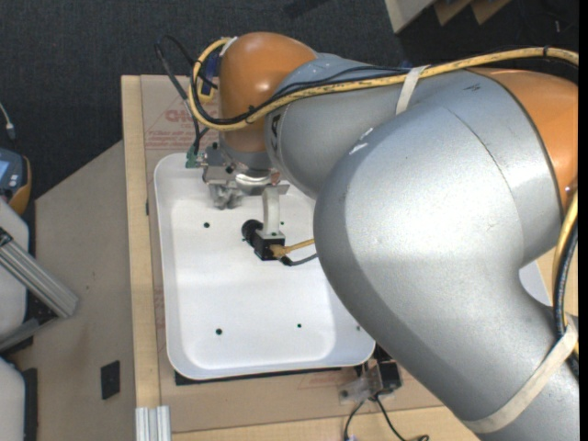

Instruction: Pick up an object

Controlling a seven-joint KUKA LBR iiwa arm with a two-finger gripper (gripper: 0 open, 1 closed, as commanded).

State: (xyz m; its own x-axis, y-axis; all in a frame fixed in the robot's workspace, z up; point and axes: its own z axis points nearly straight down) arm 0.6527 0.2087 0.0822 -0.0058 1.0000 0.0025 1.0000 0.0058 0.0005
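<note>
**While the arm leans across, the gripper hangs low at the bin's far end**

Camera view. Because the arm (pixel 441 209) reaches in from the right and bends over the white bin (pixel 248 343), its grey bulk covers that bin's right side. Its orange band (pixel 257 72) sits directly above the gripper (pixel 223 191). The gripper points straight down, close to the bin floor near the far edge. A vertical approach of this kind suits a grasp from above, since the bin's walls would hinder a sideways one. Whether it touches the floor cannot be told. At this slant the wrist hides the gripper's tip, so it cannot be told whether the gripper is open or closed, nor whether it has hold of anything.

The bin rests flat on the pale brown surface (pixel 138 246), which probably keeps its contents at one level for the program. On the bare floor nearer the camera, a few small dark dots (pixel 219 331) lie well apart. They look like marks or holes rather than loose things, though they are too small to be sure. The object to be picked up most likely lies directly under the gripper, where the view is blocked. No lift can be confirmed yet.
</note>
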